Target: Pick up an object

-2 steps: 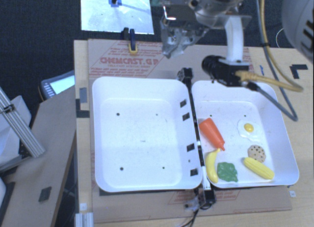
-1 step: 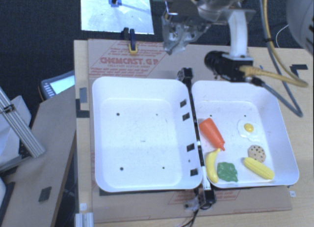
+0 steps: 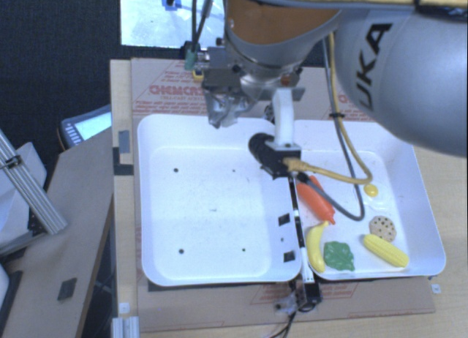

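The gripper (image 3: 221, 113) hangs under the grey wrist, above the back edge of the left bin (image 3: 157, 183), with no object visibly in it. The toy foods lie in the right bin (image 3: 417, 183): an orange carrot (image 3: 316, 196) beside the divider, a yellow banana (image 3: 316, 245) near the front, a green leafy piece (image 3: 338, 255) next to the banana, a round cookie (image 3: 382, 227), a yellow corn cob (image 3: 385, 250) at the front right, and a small yellow piece (image 3: 371, 190). All of them sit well right of and nearer the front than the gripper.
A white post and black fitting (image 3: 269, 152) with a yellow and grey cable (image 3: 344, 183) hang from the arm over the divider between the bins. The arm's large body covers the back of the right bin. A cardboard sheet (image 3: 161, 88) lies under both bins.
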{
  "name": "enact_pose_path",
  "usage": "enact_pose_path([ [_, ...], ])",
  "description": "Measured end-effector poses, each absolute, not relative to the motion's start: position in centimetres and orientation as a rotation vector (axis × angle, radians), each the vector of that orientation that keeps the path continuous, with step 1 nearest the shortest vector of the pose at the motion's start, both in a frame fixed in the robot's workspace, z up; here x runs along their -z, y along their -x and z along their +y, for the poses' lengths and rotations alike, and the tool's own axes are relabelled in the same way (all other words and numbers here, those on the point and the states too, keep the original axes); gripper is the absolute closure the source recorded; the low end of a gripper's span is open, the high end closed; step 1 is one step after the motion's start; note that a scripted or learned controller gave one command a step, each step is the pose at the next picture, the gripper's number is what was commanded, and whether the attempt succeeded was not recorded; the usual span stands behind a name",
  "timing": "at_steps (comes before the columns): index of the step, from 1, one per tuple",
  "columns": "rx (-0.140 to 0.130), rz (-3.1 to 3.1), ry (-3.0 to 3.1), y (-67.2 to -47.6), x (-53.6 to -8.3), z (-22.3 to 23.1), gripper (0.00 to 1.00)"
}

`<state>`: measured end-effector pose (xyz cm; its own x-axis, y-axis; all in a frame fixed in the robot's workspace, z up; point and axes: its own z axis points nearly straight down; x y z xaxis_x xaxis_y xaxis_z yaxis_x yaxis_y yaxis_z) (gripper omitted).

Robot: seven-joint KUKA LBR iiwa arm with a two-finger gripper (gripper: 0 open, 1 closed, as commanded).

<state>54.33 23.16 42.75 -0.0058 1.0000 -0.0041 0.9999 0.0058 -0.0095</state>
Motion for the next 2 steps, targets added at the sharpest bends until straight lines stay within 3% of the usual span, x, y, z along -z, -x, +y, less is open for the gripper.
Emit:
enact_pose_path([
  [1, 0.021, -2.232, 2.215, -49.4, -54.3, 23.5, 1.0],
  [2, 0.005, -2.222, 2.224, -54.2, -53.5, 22.8, 1.0],
])
